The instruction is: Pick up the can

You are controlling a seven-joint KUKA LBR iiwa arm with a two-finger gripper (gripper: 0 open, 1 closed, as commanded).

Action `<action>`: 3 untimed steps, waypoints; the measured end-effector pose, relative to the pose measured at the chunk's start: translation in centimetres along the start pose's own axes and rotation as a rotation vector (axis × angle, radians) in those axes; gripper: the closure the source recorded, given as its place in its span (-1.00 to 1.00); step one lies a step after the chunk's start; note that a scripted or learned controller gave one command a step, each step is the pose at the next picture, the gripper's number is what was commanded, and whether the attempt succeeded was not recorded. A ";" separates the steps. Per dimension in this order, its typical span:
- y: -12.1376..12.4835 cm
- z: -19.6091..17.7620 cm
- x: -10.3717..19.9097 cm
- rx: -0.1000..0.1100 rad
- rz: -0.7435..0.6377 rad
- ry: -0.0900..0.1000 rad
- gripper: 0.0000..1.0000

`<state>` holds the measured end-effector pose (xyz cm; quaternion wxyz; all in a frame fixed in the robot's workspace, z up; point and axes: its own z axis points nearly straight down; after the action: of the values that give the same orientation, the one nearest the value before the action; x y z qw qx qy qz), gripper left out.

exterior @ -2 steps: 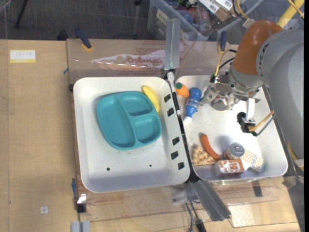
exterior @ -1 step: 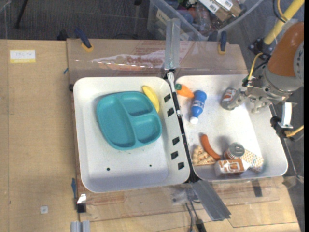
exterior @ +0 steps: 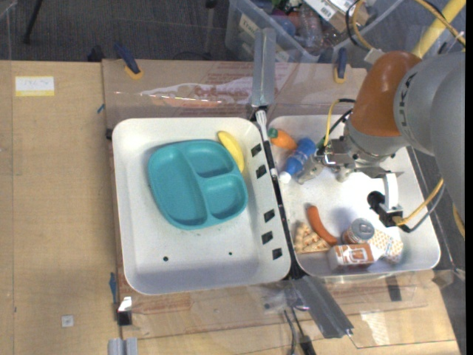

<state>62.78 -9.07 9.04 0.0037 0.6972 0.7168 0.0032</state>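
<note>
Right bin (exterior: 425,254): can (exterior: 358,231) near front, apart from hand (exterior: 330,166).

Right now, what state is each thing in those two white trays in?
Teal divided plate: flat in the left bin.
Banana: lying at the plate's far right edge.
Can: in the right bin, not gripped.
Hot dog: lying flat beside the can.
Blue bottle: on its side.
Tool: low over the right bin, away from the can.

Two bins (exterior: 140,272), one tray (exterior: 196,183), one banana (exterior: 231,149), one can (exterior: 358,232)
</note>
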 end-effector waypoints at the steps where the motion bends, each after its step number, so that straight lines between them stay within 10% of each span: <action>1: 4.0 -18.9 -5.8 0.004 0.004 -0.001 -1.00; 2: 0.9 -6.0 -9.0 0.008 -0.007 0.000 -1.00; 3: 4.0 0.0 -7.7 -0.002 -0.046 -0.003 -1.00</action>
<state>67.01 -16.62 9.12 0.0055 0.6804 0.7328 0.0028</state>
